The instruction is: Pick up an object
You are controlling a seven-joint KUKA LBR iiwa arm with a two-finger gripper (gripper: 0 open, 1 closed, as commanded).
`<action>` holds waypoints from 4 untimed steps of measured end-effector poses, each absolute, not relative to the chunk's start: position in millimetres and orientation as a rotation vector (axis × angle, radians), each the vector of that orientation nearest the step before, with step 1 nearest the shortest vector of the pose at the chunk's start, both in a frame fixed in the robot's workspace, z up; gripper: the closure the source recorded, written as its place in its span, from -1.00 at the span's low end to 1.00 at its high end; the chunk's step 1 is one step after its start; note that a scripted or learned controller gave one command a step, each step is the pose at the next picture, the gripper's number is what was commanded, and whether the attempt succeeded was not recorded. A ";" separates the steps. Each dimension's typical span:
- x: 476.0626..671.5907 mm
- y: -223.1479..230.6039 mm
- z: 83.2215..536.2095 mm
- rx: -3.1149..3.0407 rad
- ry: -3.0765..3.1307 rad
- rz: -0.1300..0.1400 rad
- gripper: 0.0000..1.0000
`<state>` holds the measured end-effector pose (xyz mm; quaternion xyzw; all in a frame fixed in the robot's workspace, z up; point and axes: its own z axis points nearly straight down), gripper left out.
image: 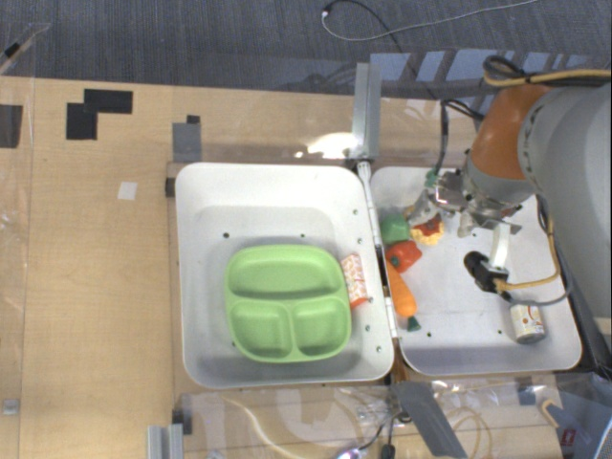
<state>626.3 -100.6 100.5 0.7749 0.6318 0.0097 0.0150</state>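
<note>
The green divided plate (287, 302) sits in the left bin (206, 256), and I take everything from it. Just to its right a small striped packet (355, 279) leans on the wall between the two bins. Further right, in the right bin (478, 342), a green toy (393, 228), a red pepper (404, 254) and a carrot (404, 297) huddle against that same wall, touching one another. Right of those the gripper (442, 208) hangs low by a small yellow-and-red piece (430, 229); how wide it stands I cannot tell, and I see nothing in its grasp. My worry is the crowding: a descent there may nudge a neighbour or jam something against the wall. Far right of the plate a small can (527, 323) lies alone, and looks the easier pick.
</note>
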 end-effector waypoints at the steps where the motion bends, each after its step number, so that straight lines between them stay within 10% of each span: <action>1: 628.4 -96.0 112.9 2.404 1.978 0.039 1.00; 2: 626.1 36.6 220.0 2.094 2.336 0.008 1.00; 4: 669.8 -64.1 226.5 2.351 2.076 0.005 1.00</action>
